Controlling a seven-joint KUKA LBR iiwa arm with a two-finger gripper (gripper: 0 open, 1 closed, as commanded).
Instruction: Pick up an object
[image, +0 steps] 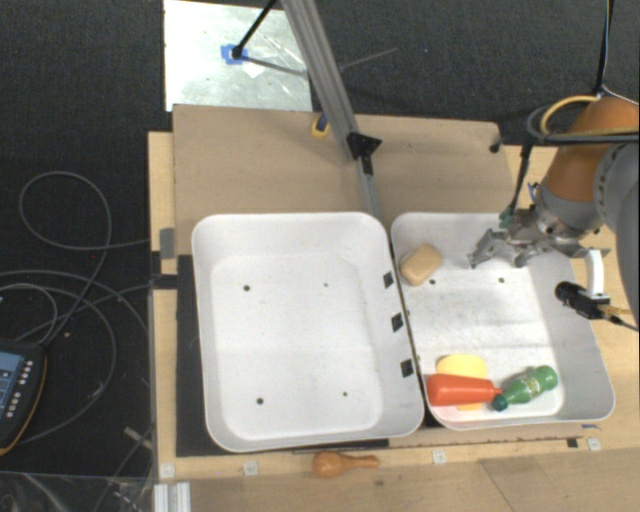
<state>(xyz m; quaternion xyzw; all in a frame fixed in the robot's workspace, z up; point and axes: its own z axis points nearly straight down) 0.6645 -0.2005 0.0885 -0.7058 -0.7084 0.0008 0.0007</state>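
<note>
Gripper (497, 250) over the far end of the right bin (580, 400), jaws apart and holding nothing. Nothing lifted so far, by the look of it. Tan block (421, 263) just left of the jaws, near the bin's far left corner, lying flat on the floor of the bin. Yellow piece (462, 366), orange carrot (460, 390) and green bottle (525, 387) bunched together at the near end, well apart from the jaws. Left bin (215, 300) alongside. Small brown pear-shaped thing (343, 463) out on the tabletop (260, 160) in front of the bins. Whole job remaining: choosing a target, descending, closing, lifting. Tan block probably the nearest candidate.
</note>
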